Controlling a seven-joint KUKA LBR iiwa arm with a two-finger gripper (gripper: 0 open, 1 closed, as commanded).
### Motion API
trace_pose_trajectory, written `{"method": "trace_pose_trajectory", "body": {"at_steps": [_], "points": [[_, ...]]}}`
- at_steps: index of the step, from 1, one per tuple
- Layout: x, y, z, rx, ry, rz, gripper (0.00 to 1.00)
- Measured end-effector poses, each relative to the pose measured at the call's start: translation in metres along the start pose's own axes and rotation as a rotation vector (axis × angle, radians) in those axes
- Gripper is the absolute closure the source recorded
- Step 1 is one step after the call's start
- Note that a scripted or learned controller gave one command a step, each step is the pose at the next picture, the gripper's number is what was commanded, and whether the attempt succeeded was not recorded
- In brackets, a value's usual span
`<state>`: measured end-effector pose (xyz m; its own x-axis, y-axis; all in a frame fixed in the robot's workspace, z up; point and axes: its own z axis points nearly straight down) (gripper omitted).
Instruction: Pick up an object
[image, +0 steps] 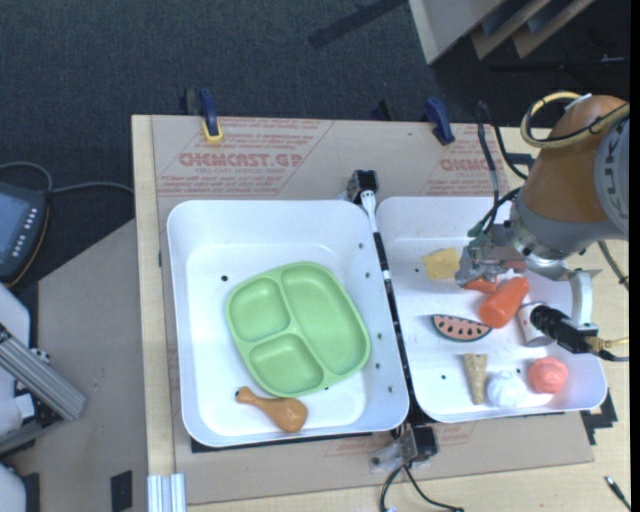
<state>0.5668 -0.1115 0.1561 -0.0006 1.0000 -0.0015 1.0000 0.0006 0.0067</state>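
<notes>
Left bin (190, 300): green three-compartment plate (297, 328) at centre, tilted; brown drumstick (273, 407) just below the plate, thick end to the right, thin end up-left. Right bin (420, 390): yellow piece (441, 264) at upper left; orange carrot (503, 300) right of and below it, long axis diagonal, running lower-left to upper-right; watermelon slice (461, 327) just below-left of the carrot; cone (476, 376) below the slice; white lump (506, 391) and pink ball (548, 375) right of the cone. Gripper (483, 268) sits at the carrot's upper-left end; cannot tell its opening or whether it has hold.
</notes>
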Motion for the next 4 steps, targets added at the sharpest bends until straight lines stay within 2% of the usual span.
{"method": "trace_pose_trajectory", "body": {"at_steps": [1,2,3,4], "points": [[0.006,-0.001,-0.045,0.001,0.0,-0.001,1.0],[0.006,0.0,-0.071,0.002,0.0,0.0,1.0],[0.06,0.005,-0.08,0.003,0.002,-0.005,1.0],[0.107,0.004,-0.074,0.009,0.003,-0.004,1.0]]}}
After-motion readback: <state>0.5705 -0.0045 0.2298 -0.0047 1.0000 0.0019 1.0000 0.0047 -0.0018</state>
